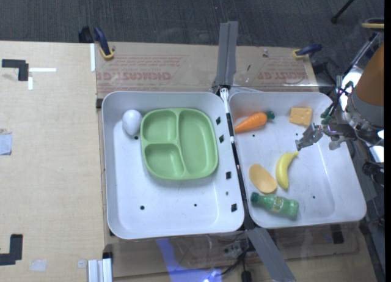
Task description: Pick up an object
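Observation:
The right bin [333, 195] holds an orange carrot [250, 122], a yellow cheese-like block [300, 116], a banana [283, 169], a yellow-orange oval piece [263, 178] and a green bottle [276, 204] lying on its side. My gripper [321, 140] hangs over the right part of this bin, above and to the right of the banana and below the yellow block. It is open, and nothing sits between its fingers [307, 138].
In the left bin [171, 219] lie a green divided plate [179, 143] and a white ball [131, 122] at its upper left. A grey divider bar [227, 54] rises between the bins. Blue clamps [101, 41] hold the cardboard behind them.

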### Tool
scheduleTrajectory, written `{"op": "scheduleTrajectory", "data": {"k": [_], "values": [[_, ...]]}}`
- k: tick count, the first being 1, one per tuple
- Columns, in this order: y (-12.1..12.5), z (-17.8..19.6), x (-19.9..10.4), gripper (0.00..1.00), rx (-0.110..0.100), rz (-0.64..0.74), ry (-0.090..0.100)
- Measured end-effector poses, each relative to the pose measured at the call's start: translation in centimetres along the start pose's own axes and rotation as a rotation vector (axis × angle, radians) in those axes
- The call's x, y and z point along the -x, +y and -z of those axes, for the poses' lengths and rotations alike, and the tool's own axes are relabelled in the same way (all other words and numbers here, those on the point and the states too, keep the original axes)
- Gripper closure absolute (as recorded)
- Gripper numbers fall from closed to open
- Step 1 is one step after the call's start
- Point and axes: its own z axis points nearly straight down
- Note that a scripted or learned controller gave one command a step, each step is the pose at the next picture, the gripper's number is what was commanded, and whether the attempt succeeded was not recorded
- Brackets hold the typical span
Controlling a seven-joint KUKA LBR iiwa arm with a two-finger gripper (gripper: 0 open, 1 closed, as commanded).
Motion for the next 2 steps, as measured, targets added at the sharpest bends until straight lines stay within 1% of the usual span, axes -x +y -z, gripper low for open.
{"op": "scheduleTrajectory", "data": {"k": [1, 2], "values": [[0.14, -10.69, -1.76, 0.0, 0.002, 0.163, 0.0], [0.11, -9.85, -1.69, 1.0, 0.001, 0.159, 0.0]]}}
